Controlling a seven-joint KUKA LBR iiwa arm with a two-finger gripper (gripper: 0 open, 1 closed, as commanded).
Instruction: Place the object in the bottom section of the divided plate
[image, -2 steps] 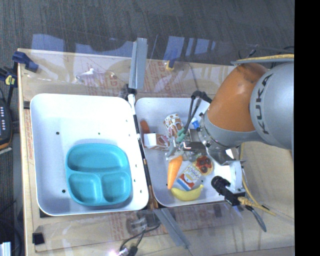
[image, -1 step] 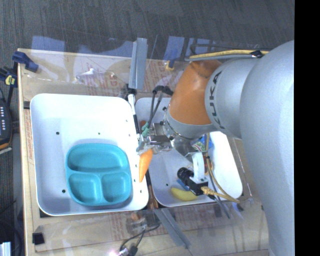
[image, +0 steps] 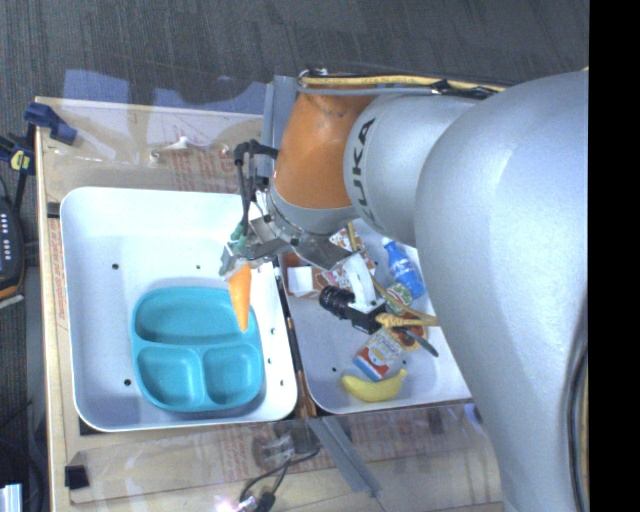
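Blue divided plate (image: 195, 350), flat in the left bin (image: 100, 300), compartments bare and open to a drop from above. Over its right rim, an orange carrot (image: 240, 298), point down, clamped at its top by the end effector (image: 241, 265); kept high, probably to clear the bin wall. Not yet over a lower section. Farther right, banana (image: 374, 385) and packets (image: 381, 352) in the right bin (image: 325, 370).

Lower right of centre: a yellow banana (image: 374, 386) lying in the right bin (image: 445, 385), close to its lower rim. Just above, a small packet (image: 380, 352); higher still, a blue bottle (image: 404, 268). Upper left, a blue clip (image: 48, 120) at the table (image: 140, 135) edge.
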